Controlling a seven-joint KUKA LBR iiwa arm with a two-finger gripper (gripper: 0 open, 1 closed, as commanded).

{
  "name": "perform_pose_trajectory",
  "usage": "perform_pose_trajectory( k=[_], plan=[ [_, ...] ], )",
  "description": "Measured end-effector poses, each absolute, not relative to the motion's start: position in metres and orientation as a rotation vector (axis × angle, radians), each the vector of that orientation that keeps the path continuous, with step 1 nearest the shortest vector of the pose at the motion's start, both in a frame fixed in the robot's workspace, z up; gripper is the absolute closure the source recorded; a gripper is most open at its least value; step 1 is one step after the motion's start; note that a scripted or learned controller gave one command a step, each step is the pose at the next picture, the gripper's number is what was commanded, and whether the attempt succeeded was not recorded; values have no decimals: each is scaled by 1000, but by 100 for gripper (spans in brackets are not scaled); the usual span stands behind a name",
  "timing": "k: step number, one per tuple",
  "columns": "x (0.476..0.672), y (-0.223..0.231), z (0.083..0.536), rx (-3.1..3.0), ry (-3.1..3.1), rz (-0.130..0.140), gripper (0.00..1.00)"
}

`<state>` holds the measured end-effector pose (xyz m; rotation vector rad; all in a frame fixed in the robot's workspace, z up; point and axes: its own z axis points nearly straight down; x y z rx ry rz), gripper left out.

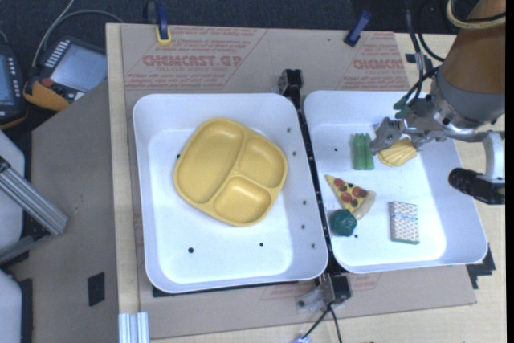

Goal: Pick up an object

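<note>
In the right bin [458, 249] lie a green block [361, 151], a pale yellow pastry-like piece [398, 154], a toy pizza slice [351, 195], a dark teal ball [344, 222] and a small patterned box [404, 222]. My gripper [392, 132] hangs over the upper part of that bin. It is just above the yellow piece and to the right of the green block. Whether it touches either of them cannot be made out.
A yellow divided plate [230, 170] lies in the left bin [152, 197]. The rim between the two bins runs down the middle. The arm's grey and orange body [474, 68] fills the upper right, with cables around it. A black part [475, 184] overhangs the right bin's right edge.
</note>
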<state>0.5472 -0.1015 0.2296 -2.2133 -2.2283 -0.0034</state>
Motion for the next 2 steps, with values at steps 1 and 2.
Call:
perform_pose_trajectory(
  k=[1,2],
  plan=[
    [559,-42,234,-2214,-2229,-4,100],
    [580,10,222,-2215,-2228,-2,100]
  ],
)
